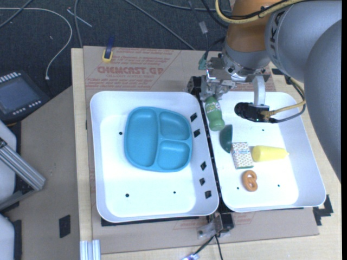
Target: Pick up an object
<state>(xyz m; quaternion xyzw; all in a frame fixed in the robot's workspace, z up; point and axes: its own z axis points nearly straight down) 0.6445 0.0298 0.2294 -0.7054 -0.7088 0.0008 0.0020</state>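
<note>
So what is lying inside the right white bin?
The right white bin holds a green bottle, a teal piece, a patterned packet, a yellow block, an orange ring. The arm covers its far edge.

The arm (303, 31) is cut off at the 1 o'clock corner. The green bottle's (214, 115) top is hidden under the pincer (214, 88), whose fingertips cannot be distinguished.

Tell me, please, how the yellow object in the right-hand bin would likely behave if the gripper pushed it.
The yellow object looks rounded and elongated, so it may roll rather than slide. It seems to touch the small patterned box, which a push might shift too.
</note>
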